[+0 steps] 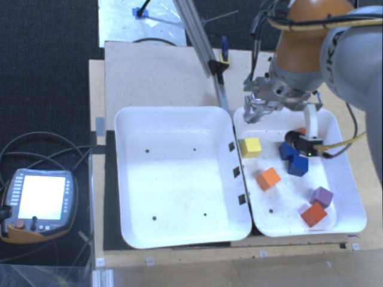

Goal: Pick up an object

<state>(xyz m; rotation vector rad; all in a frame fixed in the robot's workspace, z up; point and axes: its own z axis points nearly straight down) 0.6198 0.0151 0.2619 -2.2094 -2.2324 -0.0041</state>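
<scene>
Yellow block (251, 146) lies in the right bin (353, 211), close to that bin's left wall and toward its far end; of all the blocks it is the one nearest the tool.

Tool: the gripper (254, 109) hangs over the far left corner of the right bin, about at the rim, and is apart from every block. From this angle I cannot tell whether it is released or clenched, and no grasp on anything can be confirmed.

Right bin, contents:
- orange block (268, 178), near the yellow one on its near side, turned at an angle
- blue blocks (297, 165), two together in the middle of the bin, partly covered by robot hardware
- purple block (321, 196), near the right wall
- red block (313, 214), just beside the purple one, toward the near right corner

Left bin (173, 178) stands against the right bin; three small black tabs (236, 172) sit along its right wall.

Both bins rest on a pale board (155, 70). A teach pendant (39, 205) with a lit screen lies well apart, left of the bench
</scene>
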